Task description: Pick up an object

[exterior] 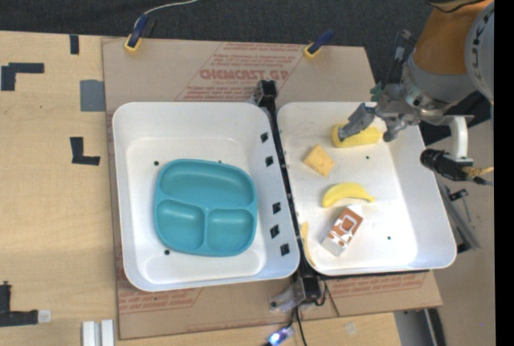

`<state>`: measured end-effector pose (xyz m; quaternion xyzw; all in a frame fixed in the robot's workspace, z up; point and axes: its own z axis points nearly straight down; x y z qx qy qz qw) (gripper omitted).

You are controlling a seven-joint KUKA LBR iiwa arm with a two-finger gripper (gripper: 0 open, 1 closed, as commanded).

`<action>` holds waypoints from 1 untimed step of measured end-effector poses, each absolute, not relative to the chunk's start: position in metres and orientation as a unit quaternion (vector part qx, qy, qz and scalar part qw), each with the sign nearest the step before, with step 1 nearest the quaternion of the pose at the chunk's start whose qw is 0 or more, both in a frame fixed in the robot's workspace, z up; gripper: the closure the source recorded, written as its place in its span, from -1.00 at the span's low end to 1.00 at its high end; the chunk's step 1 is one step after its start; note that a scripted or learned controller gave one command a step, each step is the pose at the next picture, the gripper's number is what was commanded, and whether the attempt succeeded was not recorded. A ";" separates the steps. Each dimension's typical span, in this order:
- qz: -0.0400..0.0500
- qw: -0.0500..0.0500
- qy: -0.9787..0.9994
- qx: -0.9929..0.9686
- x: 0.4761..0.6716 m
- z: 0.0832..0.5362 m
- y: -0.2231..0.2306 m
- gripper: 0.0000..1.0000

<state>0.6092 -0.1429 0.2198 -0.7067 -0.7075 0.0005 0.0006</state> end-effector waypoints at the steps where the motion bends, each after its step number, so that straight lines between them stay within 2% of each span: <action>1: 0.001 0.002 -0.707 -0.707 0.527 0.147 -0.146 -1.00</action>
